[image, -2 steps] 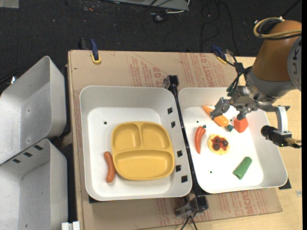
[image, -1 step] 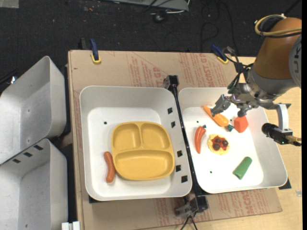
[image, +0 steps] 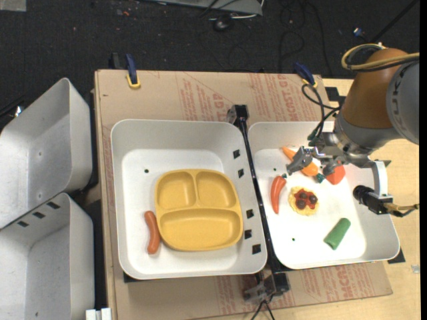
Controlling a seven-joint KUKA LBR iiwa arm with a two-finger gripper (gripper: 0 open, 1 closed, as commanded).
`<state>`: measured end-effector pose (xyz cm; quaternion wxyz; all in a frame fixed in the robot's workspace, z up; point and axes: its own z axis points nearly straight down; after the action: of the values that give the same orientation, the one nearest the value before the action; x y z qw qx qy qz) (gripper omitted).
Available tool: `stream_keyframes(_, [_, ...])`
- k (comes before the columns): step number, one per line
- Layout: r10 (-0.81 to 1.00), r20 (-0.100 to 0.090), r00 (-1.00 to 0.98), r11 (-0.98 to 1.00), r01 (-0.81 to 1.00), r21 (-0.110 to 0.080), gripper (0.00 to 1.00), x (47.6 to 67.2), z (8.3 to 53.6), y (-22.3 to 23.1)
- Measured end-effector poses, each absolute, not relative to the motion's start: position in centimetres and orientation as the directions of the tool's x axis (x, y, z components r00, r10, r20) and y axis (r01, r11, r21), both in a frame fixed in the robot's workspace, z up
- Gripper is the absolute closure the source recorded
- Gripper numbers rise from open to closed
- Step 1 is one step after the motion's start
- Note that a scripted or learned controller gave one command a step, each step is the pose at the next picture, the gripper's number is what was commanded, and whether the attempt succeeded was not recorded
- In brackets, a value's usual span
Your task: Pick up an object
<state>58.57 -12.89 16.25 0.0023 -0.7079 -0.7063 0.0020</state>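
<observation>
My gripper (image: 301,161) hangs low over the back of the right bin (image: 373,245), with the arm coming in from the right. Just under and beside it lie a small orange piece (image: 311,169) and a red piece (image: 335,175). An orange carrot-like bit (image: 288,153) sits just behind the gripper. To its front left a red chili pepper (image: 277,193) lies lengthwise. In front of the gripper is a small round tart with dark berries (image: 305,201). A green cucumber-like stick (image: 337,233) lies near the front right.
The left bin (image: 127,179) holds a yellow divided plate (image: 198,209) and a brown sausage (image: 153,232) along the plate's left side. A black divider runs between the bins. More white bins stand at the far left, off the bench.
</observation>
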Motion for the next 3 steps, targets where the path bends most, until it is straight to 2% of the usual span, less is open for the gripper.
stream_keyframes(1, [1.0, 0.002, 0.001, -0.001, 1.0, -0.006, 0.0, 58.0, 11.3, -12.0])
stream_keyframes(2, [1.0, 0.001, 0.0, 0.0, 1.0, 0.002, 0.0, 58.2, 9.3, -11.9])
stream_keyframes(3, [1.0, 0.0, 0.002, -0.002, 1.0, 0.001, 1.0, 58.1, 10.2, -11.9])
